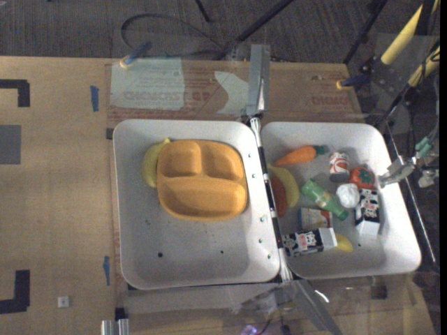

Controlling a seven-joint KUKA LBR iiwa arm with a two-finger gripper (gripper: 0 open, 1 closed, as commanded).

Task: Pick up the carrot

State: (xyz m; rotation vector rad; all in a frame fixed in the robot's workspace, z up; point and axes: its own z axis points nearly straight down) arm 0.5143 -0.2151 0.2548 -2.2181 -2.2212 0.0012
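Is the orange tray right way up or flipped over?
Right way up: the orange tray shows its three hollow compartments, lying flat in the left bin.

Single fixed camera view, mounted above the bench [56,187] and looking down at a slant. It stands far enough back to take in both white bins: the left bin [133,257] and the right bin [398,250], side by side at centre frame.

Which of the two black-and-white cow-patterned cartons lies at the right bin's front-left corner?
The long cow-patterned carton lying flat beside the bin divider; the other cow-patterned carton sits further right, below the tomato.
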